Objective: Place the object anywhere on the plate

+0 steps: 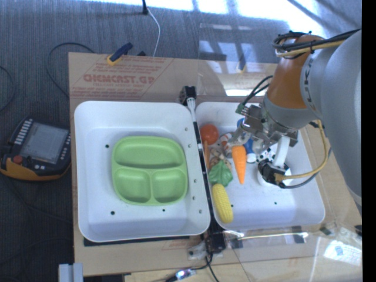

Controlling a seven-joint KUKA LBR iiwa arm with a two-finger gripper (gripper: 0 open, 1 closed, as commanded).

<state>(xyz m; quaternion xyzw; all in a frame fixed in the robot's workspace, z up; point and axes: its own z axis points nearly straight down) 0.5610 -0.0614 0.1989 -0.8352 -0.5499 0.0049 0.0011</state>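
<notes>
A light green plate [150, 170] with three compartments lies in the middle of the left bin [88, 157]. The right bin [294, 207] holds toy foods along its left side: an orange carrot [239, 164], a yellow corn cob [222, 202], a green leafy piece [220, 173], a red tomato [210, 134] and a small pale item [218, 153]. My gripper [242, 138] hangs over the right bin, just above the carrot's upper end. Whether it touches the carrot is hidden by the wrist.
The ridge where the two bins meet [200, 163] runs between the foods and the plate. Cables and a black-and-white fitting [273, 169] hang off the wrist over the right bin. A pendant [35, 148] lies left of the bench.
</notes>
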